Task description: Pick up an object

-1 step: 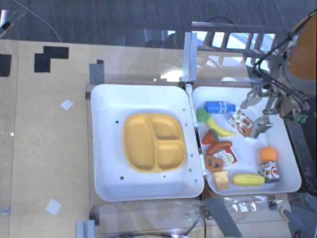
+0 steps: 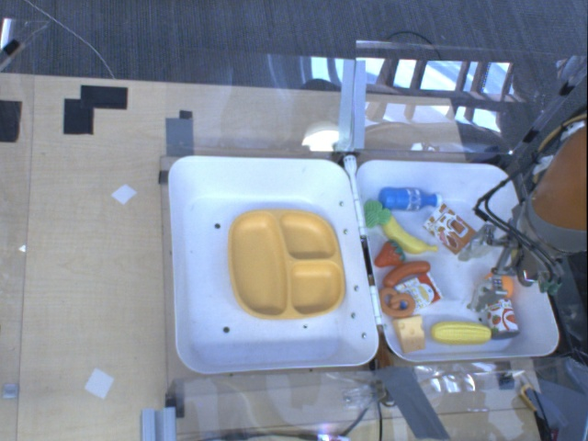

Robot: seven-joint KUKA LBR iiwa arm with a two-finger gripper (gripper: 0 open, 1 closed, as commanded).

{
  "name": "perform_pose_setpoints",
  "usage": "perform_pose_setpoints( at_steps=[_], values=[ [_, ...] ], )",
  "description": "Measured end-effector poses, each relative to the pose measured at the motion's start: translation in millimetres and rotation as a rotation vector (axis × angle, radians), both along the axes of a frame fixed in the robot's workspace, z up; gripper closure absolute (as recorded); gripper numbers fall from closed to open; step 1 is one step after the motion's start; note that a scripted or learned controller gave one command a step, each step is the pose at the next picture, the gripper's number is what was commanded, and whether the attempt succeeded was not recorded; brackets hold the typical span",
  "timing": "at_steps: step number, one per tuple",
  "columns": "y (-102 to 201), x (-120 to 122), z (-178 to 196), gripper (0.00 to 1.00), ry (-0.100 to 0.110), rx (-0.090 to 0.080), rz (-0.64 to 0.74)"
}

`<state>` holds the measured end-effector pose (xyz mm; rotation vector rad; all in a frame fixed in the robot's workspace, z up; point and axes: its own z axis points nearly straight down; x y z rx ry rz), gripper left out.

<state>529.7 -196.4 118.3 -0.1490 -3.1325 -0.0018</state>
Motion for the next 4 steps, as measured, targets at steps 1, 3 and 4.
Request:
perform_pose_setpoints(
  at_steps=[1,3,4],
  values=[
    [63,-15,-27,0.0,-0.014,-0.001,-0.615],
    [39,88,-31,0.0,-0.013,0.001,-1.111],
    [87,101,-30,0.0,0.01,-0.02,-1.045]
  ],
)
